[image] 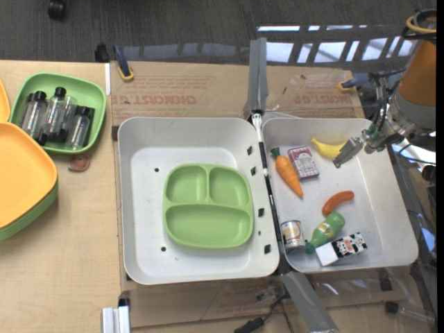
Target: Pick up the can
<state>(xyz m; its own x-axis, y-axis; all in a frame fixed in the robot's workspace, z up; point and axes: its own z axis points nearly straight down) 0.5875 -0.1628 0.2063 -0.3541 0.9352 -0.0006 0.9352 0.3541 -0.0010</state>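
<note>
From my seat I see the small silver metal can (292, 234) lying near the front left corner of the right-hand shallow white bin (388, 207), close against the divider between the two bins. Just beside it to the right is a green plastic bottle (327, 229), tilted, and past that a white box with a black-and-white pattern (340, 248).

Further back in the same bin lie an orange toy carrot (288, 174), a small red-and-white card packet (303, 162) touching the carrot's right side, a yellow banana (328, 147) near the back wall, and an orange-red sausage-shaped piece (338, 200) in the middle.

The two-finger gripper (345, 152) hangs over the back of the right bin, just beside the banana's right end and well apart from the can — nothing sits between its fingers that I can make out, and I cannot tell how far it is parted from this angle. The grey arm with the orange band (420, 82) comes in from the right edge.

The left-hand white bin (139, 186) holds a light green divided plastic tray (208, 206), flat in its middle. Off to the left on the wooden bench (62, 269) sit a green dish of dark-capped vials (58, 112) and a stack of orange plates (24, 182).
</note>
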